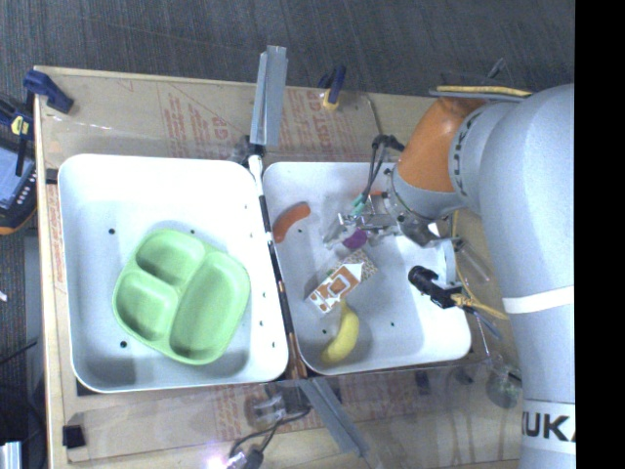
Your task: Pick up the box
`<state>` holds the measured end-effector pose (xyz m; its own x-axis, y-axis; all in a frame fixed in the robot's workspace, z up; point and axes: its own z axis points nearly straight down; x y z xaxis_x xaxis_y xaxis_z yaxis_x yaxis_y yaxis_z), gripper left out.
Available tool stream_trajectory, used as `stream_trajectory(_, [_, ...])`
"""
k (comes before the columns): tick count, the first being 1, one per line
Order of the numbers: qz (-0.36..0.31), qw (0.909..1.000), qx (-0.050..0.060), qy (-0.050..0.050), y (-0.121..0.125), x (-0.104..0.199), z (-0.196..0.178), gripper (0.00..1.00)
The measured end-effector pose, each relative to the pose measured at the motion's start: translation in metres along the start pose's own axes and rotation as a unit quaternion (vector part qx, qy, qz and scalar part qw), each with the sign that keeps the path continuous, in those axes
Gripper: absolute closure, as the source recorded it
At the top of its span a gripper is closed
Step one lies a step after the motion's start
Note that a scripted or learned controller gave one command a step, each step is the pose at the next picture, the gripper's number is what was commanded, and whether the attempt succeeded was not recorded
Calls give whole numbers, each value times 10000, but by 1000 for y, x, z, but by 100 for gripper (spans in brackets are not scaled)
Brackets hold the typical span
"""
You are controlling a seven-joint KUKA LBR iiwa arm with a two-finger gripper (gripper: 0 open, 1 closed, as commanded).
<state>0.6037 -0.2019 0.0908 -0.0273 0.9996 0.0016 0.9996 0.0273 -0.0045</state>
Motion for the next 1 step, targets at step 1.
stream_trajectory(1, [-953,9954,-31,-12,55,-7,-39,0])
